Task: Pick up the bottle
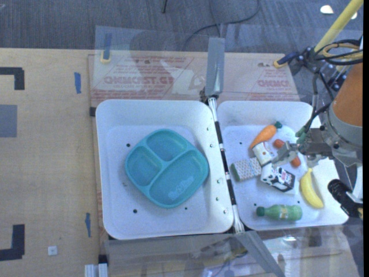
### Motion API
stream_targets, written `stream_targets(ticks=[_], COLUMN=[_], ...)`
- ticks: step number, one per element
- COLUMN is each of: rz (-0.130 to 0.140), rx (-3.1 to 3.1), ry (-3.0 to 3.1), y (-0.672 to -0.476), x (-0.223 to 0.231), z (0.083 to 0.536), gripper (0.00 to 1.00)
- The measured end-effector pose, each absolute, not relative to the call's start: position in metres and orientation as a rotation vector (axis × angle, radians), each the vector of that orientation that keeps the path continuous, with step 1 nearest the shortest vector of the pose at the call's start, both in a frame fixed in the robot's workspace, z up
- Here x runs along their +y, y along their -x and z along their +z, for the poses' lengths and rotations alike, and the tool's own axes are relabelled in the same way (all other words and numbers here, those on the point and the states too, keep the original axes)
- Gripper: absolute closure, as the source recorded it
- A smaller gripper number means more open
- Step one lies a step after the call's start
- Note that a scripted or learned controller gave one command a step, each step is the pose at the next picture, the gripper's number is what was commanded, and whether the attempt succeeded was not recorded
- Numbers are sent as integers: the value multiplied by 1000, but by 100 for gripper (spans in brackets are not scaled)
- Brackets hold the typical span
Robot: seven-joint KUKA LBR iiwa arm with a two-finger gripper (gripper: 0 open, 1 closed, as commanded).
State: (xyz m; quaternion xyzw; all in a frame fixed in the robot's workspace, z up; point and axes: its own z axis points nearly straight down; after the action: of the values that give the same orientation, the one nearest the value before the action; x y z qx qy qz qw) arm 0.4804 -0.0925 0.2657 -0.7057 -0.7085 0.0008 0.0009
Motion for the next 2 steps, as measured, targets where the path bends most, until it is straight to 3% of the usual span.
stream_targets(ticks=[1, 2], rz=[1, 3], rx=[-2725, -2379], ry=[1556, 2049], y=[-495, -508], x=[-19, 65], z=[182, 182], gripper=[0, 0])
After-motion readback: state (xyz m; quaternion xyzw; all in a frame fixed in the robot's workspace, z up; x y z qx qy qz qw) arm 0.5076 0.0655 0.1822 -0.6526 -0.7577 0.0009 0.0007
